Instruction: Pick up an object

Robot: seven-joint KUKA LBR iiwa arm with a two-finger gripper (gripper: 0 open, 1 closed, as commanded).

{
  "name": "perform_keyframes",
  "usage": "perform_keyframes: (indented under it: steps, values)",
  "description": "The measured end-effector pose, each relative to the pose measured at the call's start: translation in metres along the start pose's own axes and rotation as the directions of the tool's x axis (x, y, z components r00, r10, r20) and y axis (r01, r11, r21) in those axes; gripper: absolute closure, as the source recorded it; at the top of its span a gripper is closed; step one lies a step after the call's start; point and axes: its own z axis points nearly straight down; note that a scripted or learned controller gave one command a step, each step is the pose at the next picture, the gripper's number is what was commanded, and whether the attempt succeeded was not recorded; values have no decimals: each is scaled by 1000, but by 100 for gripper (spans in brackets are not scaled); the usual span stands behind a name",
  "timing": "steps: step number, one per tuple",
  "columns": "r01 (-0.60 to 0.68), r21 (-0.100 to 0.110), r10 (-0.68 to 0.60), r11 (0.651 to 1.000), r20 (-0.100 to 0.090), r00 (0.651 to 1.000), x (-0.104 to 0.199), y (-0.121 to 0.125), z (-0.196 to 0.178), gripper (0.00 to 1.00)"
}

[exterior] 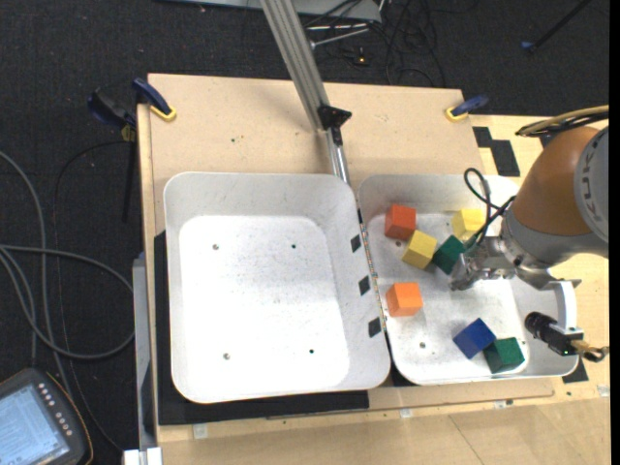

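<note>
Tool (pixel 472 267) sits low inside the right bin (pixel 426 366), right up against a dark green block (pixel 449 254), but from this angle I cannot tell how it is set, nor whether the block is between its tips. That green block lies near the middle of the bin, touching a yellow block (pixel 420 249) on its left, with a second yellow block (pixel 468 221) just behind it and a red-orange block (pixel 400 221) further back toward the bin's left wall. An orange block (pixel 404 298) rests alone near the wall between the bins, and a blue block (pixel 474 337) touches another green block (pixel 504 354) at the near edge. As far as can be judged, the pick is at the reaching or closing stage: nothing is lifted clear, every block appears to rest on the bin floor, so gripping and raising are left to do. The left bin (pixel 194 201) holds no part in it. The arm (pixel 567 201) comes in from the right, its orange band above the wrist bent down and inward over the bin's right rim, the wrist pointing leftward and down toward the cluster. Both bins rest on the table (pixel 242 124).
</note>
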Motion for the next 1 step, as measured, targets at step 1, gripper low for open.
perform_keyframes:
  steps: [1]
  values:
    - [1, -3, -1, 1000, 1, 1000, 1, -7, -48, 100]
